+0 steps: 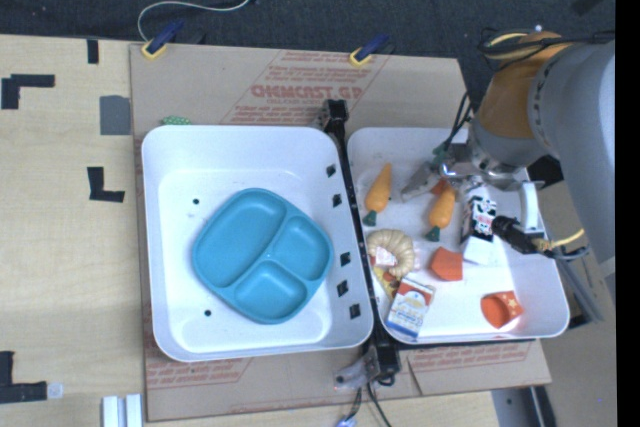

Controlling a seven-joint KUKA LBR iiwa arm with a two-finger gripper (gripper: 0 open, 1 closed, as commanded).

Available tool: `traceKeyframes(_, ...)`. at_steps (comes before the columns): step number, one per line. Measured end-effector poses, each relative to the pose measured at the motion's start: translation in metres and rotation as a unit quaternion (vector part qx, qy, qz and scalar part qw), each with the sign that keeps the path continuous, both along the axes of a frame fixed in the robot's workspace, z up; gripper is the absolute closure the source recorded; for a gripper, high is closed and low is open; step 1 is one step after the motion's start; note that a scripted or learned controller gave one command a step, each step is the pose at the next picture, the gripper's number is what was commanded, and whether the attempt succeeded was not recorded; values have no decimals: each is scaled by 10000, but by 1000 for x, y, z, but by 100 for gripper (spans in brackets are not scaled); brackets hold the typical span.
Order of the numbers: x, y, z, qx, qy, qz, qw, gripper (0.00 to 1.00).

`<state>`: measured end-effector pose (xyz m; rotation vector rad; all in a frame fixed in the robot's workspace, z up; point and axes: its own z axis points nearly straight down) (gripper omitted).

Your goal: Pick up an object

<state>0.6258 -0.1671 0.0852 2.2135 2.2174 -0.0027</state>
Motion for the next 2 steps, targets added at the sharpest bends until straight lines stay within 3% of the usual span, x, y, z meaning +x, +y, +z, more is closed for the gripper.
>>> traceKeyframes(1, 39, 2, -1, 25, 18, 4, 10000, 0)
traceKeyframes(2, 39, 1, 6, 12, 39, 13, 10000, 100)
